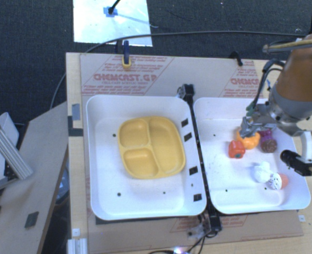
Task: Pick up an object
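A: Located small rounded yellow-orange plastic toy [250, 140] in right shallow white bin [224, 194], just beside red pepper-shaped toy [237, 149]. Looked light, stiff, slick; best pinched across the middle.

B: Pincer [248, 128]?

A: Hung directly over yellow toy, seemingly touching the top. Spread or pressed together: couldn't tell. Grip unconfirmed.

B: Others?

A: Noted dark purple ball [268, 145], white lumpy figure [262, 171] nearby. Yellow divided plastic plate [150, 147] sat in left bin [103, 194].

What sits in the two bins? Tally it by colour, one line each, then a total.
Yellow: 2, the divided plate and a small yellow-orange piece
Red-orange: 1
Dark purple: 1
White: 2
Total: 6
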Available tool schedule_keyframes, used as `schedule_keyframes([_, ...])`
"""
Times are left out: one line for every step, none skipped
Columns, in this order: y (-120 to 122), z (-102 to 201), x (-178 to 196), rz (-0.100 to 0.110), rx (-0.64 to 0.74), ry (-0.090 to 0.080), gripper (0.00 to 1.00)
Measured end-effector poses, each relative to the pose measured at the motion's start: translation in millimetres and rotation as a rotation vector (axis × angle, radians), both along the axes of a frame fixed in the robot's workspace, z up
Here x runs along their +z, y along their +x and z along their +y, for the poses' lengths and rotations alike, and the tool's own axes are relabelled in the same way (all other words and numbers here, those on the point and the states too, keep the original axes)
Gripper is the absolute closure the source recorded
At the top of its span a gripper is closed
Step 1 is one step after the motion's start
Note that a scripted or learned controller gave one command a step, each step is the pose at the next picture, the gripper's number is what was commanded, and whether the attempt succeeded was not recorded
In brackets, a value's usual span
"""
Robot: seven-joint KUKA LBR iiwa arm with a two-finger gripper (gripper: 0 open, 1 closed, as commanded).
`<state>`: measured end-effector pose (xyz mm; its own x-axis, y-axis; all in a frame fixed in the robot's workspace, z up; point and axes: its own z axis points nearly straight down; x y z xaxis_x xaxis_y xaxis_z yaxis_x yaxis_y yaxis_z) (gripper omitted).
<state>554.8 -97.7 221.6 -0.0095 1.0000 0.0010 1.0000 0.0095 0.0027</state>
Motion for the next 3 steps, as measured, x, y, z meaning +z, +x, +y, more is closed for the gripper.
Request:
schedule_keyframes([6.1,53.0,-9.5,0.001,0.001,0.001,1.00])
schedule_keyframes([6.0,114.9,-2.9,0.001,0.001,0.001,1.00])
schedule_keyframes([6.3,172.0,-8.4,0.001,0.000,0.000,1.00])
